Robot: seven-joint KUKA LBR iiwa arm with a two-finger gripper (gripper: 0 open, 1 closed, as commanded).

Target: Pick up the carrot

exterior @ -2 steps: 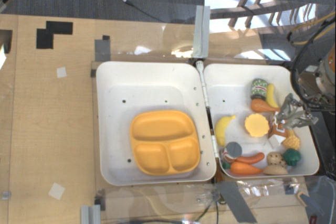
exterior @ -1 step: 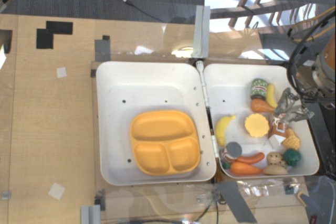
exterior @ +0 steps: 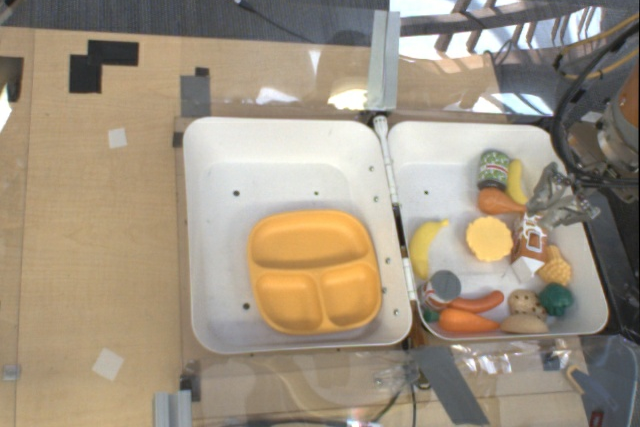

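Observation:
The carrot [exterior: 468, 322] is orange with a green end and lies flat along the front wall of the right bin [exterior: 440, 155], near its front left corner. A red sausage [exterior: 480, 301] lies just behind it and touches it. My gripper [exterior: 558, 196] hangs over the right side of the same bin, by the right wall. It is well behind and to the right of the carrot, with several toys in between. Nothing of the carrot is near it.
The right bin also holds a banana [exterior: 427, 245], a grey disc [exterior: 445, 285], a yellow round slice [exterior: 489, 239], an orange drumstick [exterior: 497, 203], a green can [exterior: 493, 168] and a broccoli [exterior: 555, 299]. A yellow divided plate [exterior: 315, 270] sits in the left bin [exterior: 230, 165].

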